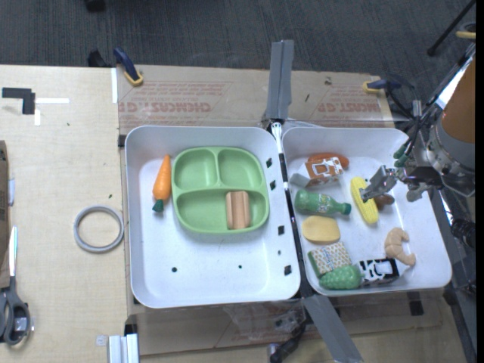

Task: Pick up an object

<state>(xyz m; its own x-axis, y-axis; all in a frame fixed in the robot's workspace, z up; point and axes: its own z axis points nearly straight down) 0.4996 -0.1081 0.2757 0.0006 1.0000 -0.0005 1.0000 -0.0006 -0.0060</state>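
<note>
The yellow banana-shaped toy [365,200] lies in the right bin [423,278], toward its far right part, and the gripper [373,190] sits directly over it with its fingers spread apart, one tip on each side of the toy's upper half. Whether the tips touch the toy cannot be told, and the toy rests on the bin floor, so nothing is held yet. Judging from this, the reach looks done, while the closing of the fingers and the lift are left. Just beside the yellow toy, on its right, a small brown piece [385,200] lies close enough that it may get in the way of a finger. Left of the yellow toy lies a green bottle [321,203]; beyond that, farther from the camera, is an orange and white carton toy [325,168]. Nearer the camera than the yellow toy are a yellow chip-like piece [321,229], a tan croissant toy [399,246], a black and white box [380,271] and a green lump [340,278] beside a patterned packet [330,258]. Well to the left of the yellow toy, in the left bin [219,286], a green divided plate [220,190] holds a hot dog toy [237,209], with a toy carrot [161,181] beside the plate.
</note>
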